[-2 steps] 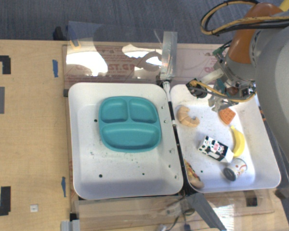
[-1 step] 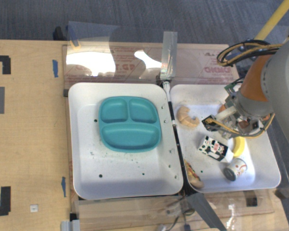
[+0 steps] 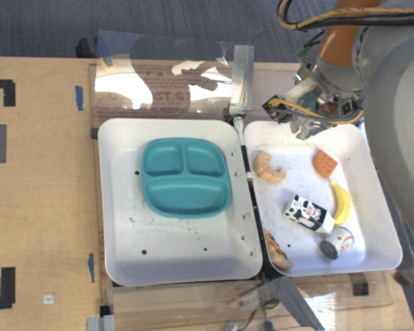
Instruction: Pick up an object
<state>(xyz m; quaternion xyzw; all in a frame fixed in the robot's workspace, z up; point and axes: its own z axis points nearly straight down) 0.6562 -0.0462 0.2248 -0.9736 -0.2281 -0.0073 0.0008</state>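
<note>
Teal plate (image 3: 186,176); carton (image 3: 308,212) seemingly cow-patterned.

Red print on cardboard (image 3: 159,96), glare-washed, unreadable.

Robotics lab, grey arm (image 3: 393,81) over two white bins (image 3: 117,185) taped to a plywood bench (image 3: 34,185), blue carpet (image 3: 159,5)

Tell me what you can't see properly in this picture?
- Gripper: in the camera view the robot's own wrist covers it, so its fingers are hard to judge.
- Pastry at the right bin's lower left corner: partly tucked under the rim between the bins.
- Black-and-white carton: its print is too small to read.
- Cup: lying down, its inside is too dark to see.
</note>
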